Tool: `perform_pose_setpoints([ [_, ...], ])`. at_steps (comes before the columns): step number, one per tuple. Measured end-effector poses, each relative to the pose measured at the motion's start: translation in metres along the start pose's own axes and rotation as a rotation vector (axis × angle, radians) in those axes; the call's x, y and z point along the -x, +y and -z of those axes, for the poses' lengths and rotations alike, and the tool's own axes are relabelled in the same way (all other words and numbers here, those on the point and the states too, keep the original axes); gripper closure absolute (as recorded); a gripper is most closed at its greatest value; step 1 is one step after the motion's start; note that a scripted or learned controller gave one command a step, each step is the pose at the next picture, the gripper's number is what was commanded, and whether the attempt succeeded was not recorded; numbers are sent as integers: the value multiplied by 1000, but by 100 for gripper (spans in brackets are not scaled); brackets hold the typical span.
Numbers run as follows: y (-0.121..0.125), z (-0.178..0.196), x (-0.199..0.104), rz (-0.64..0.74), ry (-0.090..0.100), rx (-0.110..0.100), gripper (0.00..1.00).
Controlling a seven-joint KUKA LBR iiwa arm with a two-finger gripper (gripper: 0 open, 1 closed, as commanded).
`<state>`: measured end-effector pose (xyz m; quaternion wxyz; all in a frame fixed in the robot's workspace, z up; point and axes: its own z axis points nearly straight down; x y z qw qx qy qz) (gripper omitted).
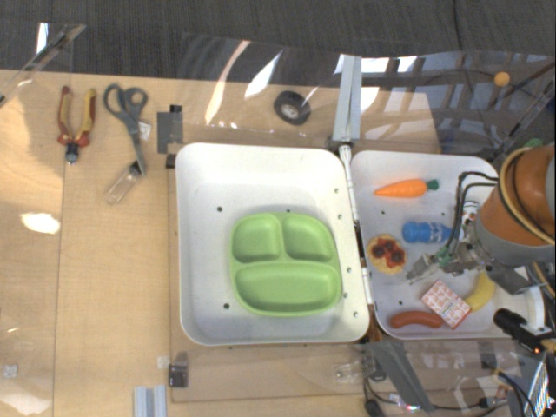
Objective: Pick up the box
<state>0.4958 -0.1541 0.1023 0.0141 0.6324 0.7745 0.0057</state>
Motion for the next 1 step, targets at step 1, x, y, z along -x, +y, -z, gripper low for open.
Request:
perform_pose_setpoints([
  [1, -3, -6, -20, 95, 14, -20, 0],
])
